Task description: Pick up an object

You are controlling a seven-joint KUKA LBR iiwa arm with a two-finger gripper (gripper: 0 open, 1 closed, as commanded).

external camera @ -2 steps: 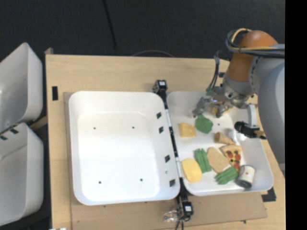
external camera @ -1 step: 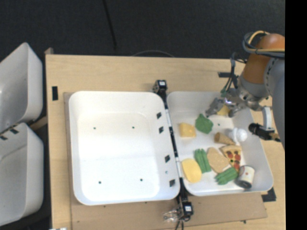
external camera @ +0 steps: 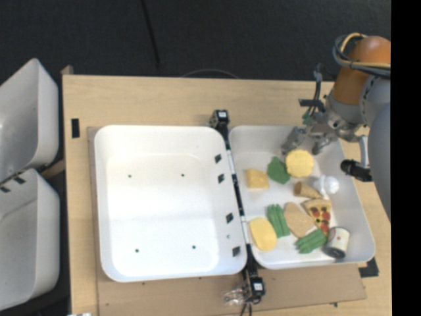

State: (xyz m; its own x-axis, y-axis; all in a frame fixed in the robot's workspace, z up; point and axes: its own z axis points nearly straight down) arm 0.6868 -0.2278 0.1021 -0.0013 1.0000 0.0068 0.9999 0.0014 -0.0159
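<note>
currently the end effector [external camera: 304,142] sits spread open just above the round yellow piece [external camera: 300,163].

The left bin [external camera: 112,196] offers open floor; toys [external camera: 289,206] crowd the right bin [external camera: 253,143].

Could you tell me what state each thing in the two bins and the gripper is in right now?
gripper: low over the right bin's far end, by the yellow round piece; grip unclear.
yellow round piece: lying in the right bin, not lifted.
right bin: holds a heap of small items.
left bin: bare white floor in view.
</note>
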